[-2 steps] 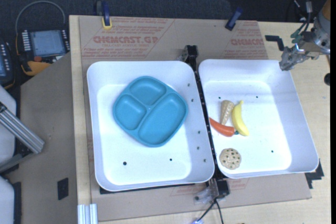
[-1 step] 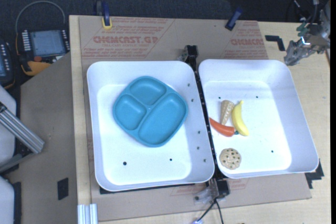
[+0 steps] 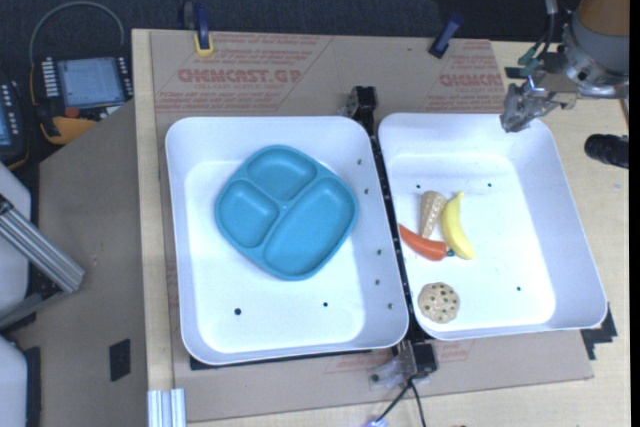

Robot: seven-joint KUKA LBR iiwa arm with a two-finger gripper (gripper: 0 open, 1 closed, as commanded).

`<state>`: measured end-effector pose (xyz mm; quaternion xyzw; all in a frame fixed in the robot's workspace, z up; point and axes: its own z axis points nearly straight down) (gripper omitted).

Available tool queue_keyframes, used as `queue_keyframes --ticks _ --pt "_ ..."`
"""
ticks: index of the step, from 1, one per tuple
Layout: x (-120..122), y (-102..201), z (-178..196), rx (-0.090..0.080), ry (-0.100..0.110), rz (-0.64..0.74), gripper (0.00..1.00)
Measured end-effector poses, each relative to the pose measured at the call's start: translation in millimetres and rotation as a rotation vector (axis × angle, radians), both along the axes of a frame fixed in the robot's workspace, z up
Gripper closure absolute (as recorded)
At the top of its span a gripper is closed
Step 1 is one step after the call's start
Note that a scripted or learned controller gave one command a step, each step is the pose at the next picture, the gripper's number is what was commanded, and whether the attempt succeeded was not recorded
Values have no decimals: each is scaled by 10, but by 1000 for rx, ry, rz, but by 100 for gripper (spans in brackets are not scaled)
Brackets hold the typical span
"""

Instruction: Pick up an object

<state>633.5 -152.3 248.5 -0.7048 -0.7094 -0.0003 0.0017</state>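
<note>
**Gripper parked at far corner of right bin, nothing in it**

Standing by the bench. Gripper (image 3: 522, 110) sits over the far right corner of the right bin (image 3: 560, 205), just at its back rim. Can't tell whether it's apart or together — too small and dark from here. No object seen between them. Grey wrist and the orange band of the arm (image 3: 605, 10) run up and to the right behind it.

Relative to the gripper:

- Banana (image 3: 458, 227) — nearer the camera and to the left, well apart from the gripper. Lies roughly lengthwise along the bin, curved.
- Ice-cream cone (image 3: 431, 212) — just left of the banana, touching or nearly so, beige and waffle-patterned.
- Carrot (image 3: 422, 243) — orange-red stick, below the cone, its right end by the banana's lower tip. A small dark green bit shows at that end.
- Cookie (image 3: 438, 301) — round, speckled, farthest of the four from the gripper, near the bin's front left, apart from the other three.

All four cluster in the left half of the right bin; the gripper is over the opposite side.

Further left again, in the left bin (image 3: 200, 315) — a blue divided plate (image 3: 287, 224), three compartments, lying flat near the middle.
</note>
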Motion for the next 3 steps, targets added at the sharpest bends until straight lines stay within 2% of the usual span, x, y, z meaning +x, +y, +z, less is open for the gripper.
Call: queue_keyframes --ticks 2,3 --pt "-52 961 -181 0 2 -1 100" --pt "-182 1533 -108 0 1 0 100"
